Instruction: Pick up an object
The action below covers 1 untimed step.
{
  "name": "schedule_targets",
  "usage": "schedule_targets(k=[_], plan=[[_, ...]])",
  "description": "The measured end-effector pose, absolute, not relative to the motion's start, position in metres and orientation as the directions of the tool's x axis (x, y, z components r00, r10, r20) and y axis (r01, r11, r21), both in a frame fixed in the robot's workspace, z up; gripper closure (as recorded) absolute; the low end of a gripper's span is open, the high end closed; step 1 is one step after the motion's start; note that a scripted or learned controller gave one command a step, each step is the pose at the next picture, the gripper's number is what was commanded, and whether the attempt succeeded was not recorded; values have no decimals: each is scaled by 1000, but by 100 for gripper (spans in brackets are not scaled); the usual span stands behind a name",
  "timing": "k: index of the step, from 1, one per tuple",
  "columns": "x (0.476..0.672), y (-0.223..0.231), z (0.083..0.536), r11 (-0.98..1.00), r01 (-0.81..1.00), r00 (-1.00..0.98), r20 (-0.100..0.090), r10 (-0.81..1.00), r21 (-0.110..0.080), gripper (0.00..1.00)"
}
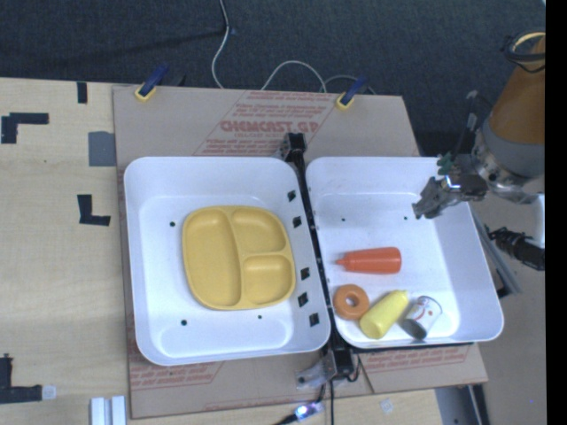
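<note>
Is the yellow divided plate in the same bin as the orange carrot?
No, the yellow divided plate lies in the left bin, while the orange carrot lies in the right bin.

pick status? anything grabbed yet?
Done: nothing lifted. The carrot, ring and yellow bottle lie in the right bin; the yellow plate sits in the left bin. In hand: the claw hovers over the right bin's far side. Left: descend, grasp, lift.

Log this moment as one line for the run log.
gripper: above right bin's far right corner, holding nothing | orange carrot-shaped toy, orange ring, yellow plastic bottle: untouched
</note>
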<state>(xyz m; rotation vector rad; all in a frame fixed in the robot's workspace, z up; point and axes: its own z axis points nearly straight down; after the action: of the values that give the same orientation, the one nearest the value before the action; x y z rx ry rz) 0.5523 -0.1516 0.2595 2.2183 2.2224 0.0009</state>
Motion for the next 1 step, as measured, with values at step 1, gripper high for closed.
schedule_targets(k=[1], plan=[[576, -105, 261, 2, 1000, -2, 0, 1000, -1, 100]])
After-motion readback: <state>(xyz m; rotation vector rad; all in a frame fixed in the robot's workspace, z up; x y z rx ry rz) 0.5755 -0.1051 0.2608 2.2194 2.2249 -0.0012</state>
